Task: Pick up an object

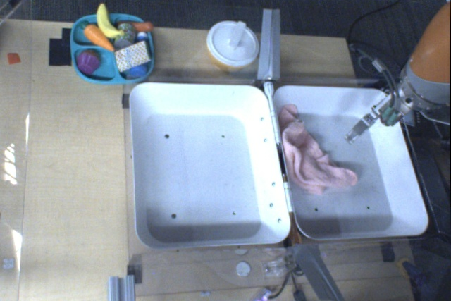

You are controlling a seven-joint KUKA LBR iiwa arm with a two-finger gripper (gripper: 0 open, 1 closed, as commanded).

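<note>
Fingers too small to judge open or closed, the gripper (354,132) hovers near the right bin's (394,222) far edge, apparently approaching, and must next descend onto the pink cloth (310,162) along the bin's left edge.

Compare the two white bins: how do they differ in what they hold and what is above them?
The right bin holds a crumpled pink cloth against its left wall; the left bin shows bare floor. The end effector hangs above the right bin, right of the cloth; nothing hangs above the left bin. The left bin looks slightly wider. Both are shallow, white, round-cornered, and sit side by side.
</note>
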